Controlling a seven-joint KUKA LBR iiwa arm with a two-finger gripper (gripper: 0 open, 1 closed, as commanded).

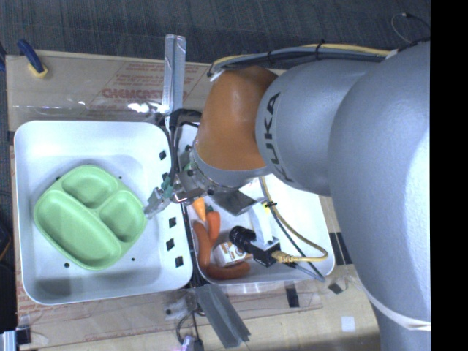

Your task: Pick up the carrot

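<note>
**The carrot waits in the right bin**

The carrot (212, 224) is small and orange. It lies in the right bin (303, 214), at the 9 o'clock side, close to the wall. A brown-red curved thing (219, 270) lies just beside it, toward 6 o'clock.

The claw (156, 200) is not at the carrot. It hangs over the left bin (88, 139), at that bin's 3 o'clock side. That is about 10 o'clock from the carrot. A green plate (88, 214) lies near the claw, toward 9 o'clock. I cannot tell if the claw is spread or pressed together. I see nothing in it.

The carrot looks like a toy. I think it is light, hard and smooth, so it may slip. The best place to grab is across its fat middle, not the thin tip. The wall and the brown-red thing leave little room, so the claw must come straight down.
</note>
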